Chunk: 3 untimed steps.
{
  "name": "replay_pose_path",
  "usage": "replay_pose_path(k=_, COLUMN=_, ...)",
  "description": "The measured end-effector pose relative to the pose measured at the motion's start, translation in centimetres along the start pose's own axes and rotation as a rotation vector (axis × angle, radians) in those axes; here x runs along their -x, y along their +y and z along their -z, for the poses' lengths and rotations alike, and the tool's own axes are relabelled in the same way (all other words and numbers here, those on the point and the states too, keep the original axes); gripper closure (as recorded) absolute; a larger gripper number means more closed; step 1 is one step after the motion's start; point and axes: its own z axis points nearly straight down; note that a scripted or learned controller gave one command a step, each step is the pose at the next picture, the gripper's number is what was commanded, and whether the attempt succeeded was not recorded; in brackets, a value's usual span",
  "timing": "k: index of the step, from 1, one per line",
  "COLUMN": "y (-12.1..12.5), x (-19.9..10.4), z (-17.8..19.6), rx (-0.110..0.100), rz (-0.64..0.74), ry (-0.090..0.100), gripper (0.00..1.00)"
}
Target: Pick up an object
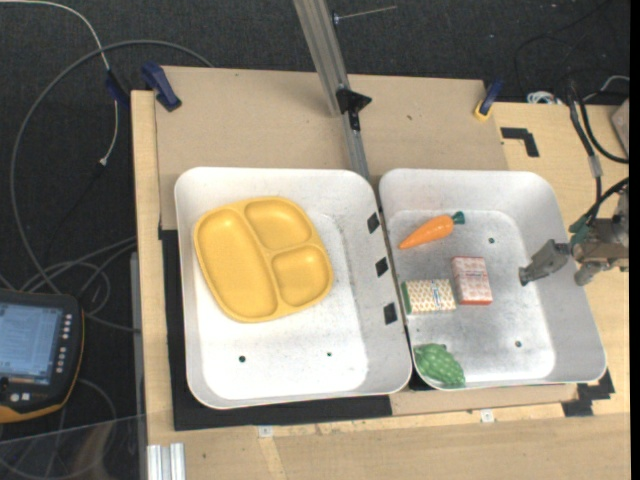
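Nothing had been picked up yet. Low in the right bin (pixel 560 353) lay one green leafy thing (pixel 440 365); above it one patterned pack (pixel 431 295), one red box (pixel 471 279) and one carrot (pixel 429 230). The gripper (pixel 545 262), at frame right, held nothing; whether open, I cannot tell. One yellow tray (pixel 262 258) sat in the left bin (pixel 300 368).

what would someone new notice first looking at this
The big yellow divided plate in the left bin catches the eye first. Next comes the cluster in the right bin: an orange carrot near the top, a red box and a patterned box in the middle, and a green leafy piece at the front edge. The tool sits at that bin's right side.
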Motion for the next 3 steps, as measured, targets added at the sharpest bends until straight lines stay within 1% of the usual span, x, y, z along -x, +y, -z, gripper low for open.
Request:
replay_pose_path(k=1, y=0.0, x=0.0, z=0.0, rx=0.000, rz=0.000, ry=0.000, gripper=0.00)
replay_pose_path(k=2, y=0.0, x=0.2, z=-4.2, rx=-0.005, rz=-0.002, ry=0.001, gripper=0.00)
replay_pose_path(k=3, y=-0.4, x=0.4, z=-8.6, rx=-0.005, rz=-0.002, ry=0.001, gripper=0.00)
